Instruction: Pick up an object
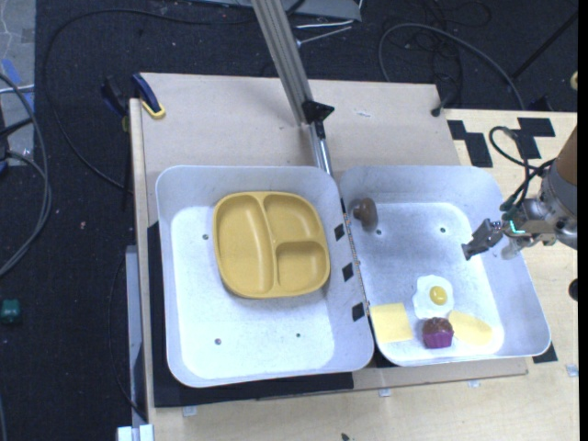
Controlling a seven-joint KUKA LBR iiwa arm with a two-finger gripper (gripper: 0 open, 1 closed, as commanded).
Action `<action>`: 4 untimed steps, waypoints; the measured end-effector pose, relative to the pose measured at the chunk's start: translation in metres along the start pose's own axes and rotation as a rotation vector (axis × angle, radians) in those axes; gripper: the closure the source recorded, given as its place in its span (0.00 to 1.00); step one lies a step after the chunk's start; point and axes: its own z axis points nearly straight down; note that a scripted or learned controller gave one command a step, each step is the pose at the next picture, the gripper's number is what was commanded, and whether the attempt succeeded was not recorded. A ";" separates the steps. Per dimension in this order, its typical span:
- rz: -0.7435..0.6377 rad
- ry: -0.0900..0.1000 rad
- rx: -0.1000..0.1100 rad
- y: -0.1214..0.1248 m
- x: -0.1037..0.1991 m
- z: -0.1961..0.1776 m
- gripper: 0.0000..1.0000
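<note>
The right bin holds several toy foods. A brown lump lies at its far left corner. A fried egg, a yellow cheese square, a purple piece and a pale yellow piece lie along its near side. My gripper hangs over the bin's right side, above and to the right of the egg. Its fingers are spread open with nothing between them.
A yellow divided plate sits in the left bin. A slanted metal pole comes down to the bench just behind where the bins meet. Cables trail over the floor around the bench.
</note>
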 end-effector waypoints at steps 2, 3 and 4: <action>0.002 0.002 0.004 -0.002 -0.005 0.062 0.00; 0.001 0.001 0.002 0.005 -0.003 0.109 0.00; 0.002 -0.001 -0.006 0.007 -0.004 0.144 0.00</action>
